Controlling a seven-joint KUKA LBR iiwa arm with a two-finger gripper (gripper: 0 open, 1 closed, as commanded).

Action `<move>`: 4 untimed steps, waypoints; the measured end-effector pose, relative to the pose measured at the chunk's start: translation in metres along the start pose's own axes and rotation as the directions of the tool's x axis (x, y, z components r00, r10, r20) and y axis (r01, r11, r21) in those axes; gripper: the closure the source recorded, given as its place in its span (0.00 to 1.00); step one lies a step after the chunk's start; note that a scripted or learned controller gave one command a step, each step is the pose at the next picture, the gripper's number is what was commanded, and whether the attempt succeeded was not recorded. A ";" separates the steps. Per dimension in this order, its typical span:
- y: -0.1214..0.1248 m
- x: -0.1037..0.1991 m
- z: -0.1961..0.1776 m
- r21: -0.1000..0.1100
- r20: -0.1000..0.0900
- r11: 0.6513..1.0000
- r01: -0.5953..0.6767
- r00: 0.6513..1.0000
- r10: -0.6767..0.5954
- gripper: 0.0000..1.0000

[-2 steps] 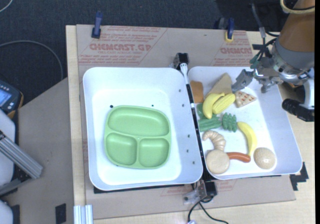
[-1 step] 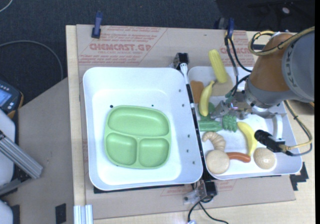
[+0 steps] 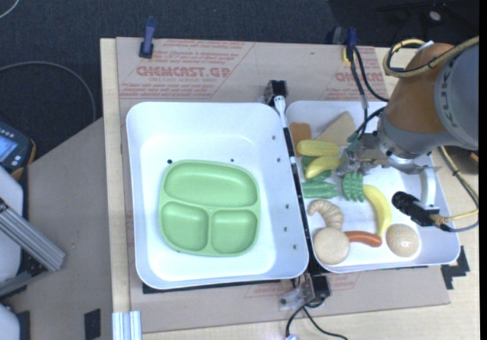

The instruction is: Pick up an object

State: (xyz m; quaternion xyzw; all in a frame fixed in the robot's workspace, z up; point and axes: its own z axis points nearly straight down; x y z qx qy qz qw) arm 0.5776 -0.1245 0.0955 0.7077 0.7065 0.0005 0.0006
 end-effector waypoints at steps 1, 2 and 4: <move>-0.026 0.034 -0.142 -0.009 0.000 1.000 0.006 1.000 -0.006 1.00; -0.074 0.079 -0.235 -0.005 -0.001 1.000 0.007 1.000 -0.007 1.00; -0.097 0.152 -0.371 -0.007 -0.001 1.000 0.007 1.000 -0.007 1.00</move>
